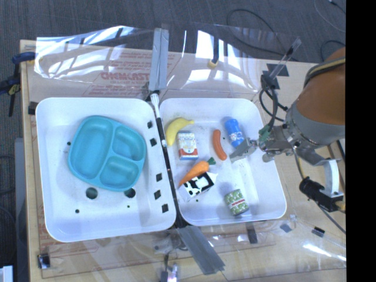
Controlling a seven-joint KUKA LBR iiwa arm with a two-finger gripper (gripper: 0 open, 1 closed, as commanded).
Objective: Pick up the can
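Note:
A small can (pixel 236 202) with a green patterned label lies on its side near the front right corner of the right bin (pixel 267 201). A blue cylinder (pixel 234 132), perhaps a second can, lies toward the back right of the same bin. My gripper (pixel 242 152) reaches in over the bin's right wall. It hangs just in front of the blue cylinder and well behind the green can. Nothing shows in its grasp.
The right bin also holds a banana (pixel 176 128), a red and white carton (pixel 187 145), a sausage (pixel 218 144), a carrot (pixel 195 170) and a cow-patterned carton (pixel 197 185). A blue divided plate (pixel 107 153) lies in the left bin (pixel 53 216). Cables hang by the arm.

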